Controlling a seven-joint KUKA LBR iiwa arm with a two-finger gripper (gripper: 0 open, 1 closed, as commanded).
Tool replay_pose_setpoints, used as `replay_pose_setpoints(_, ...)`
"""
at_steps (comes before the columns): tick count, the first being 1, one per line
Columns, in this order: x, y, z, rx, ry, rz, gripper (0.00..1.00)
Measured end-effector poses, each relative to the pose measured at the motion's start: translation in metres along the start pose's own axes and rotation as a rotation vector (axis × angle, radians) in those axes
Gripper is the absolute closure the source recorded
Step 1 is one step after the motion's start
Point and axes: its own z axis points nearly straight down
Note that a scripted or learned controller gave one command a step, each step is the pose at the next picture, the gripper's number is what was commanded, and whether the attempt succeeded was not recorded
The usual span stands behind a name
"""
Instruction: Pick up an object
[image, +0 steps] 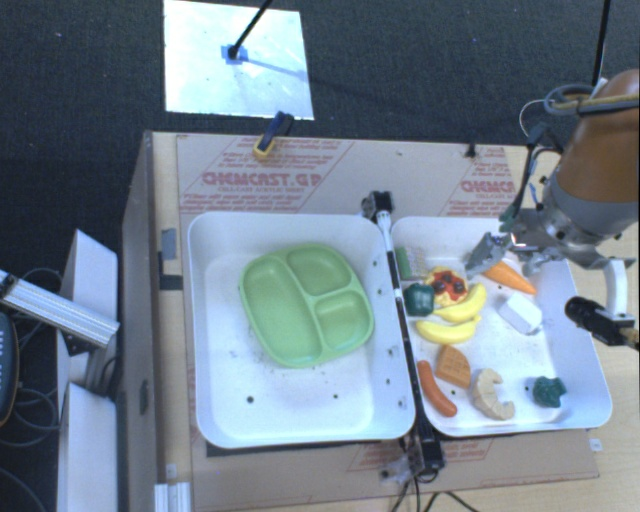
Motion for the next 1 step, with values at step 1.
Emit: replay_pose_setpoints(1, -0.0270, 0.0071, 0.1546, -0.003, -0.001, 0.002, 0.00)
